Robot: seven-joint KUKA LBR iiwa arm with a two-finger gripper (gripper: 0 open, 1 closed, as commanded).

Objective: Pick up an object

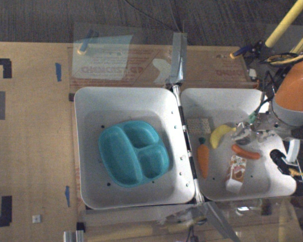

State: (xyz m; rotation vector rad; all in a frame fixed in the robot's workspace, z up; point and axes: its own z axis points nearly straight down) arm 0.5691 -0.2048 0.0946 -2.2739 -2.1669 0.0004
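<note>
Orange-banded arm (293,97) lowers its hand (253,133) (grip unclear) beside banana (220,134).

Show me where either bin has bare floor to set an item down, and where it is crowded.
Left bin: bare floor rings the teal divided tray, widest behind it and at its left. Right bin: the back-left corner is bare, also the floor right of the small carton. Crowded mid-bin: banana, carrot, red sausage and the gripper.
</note>
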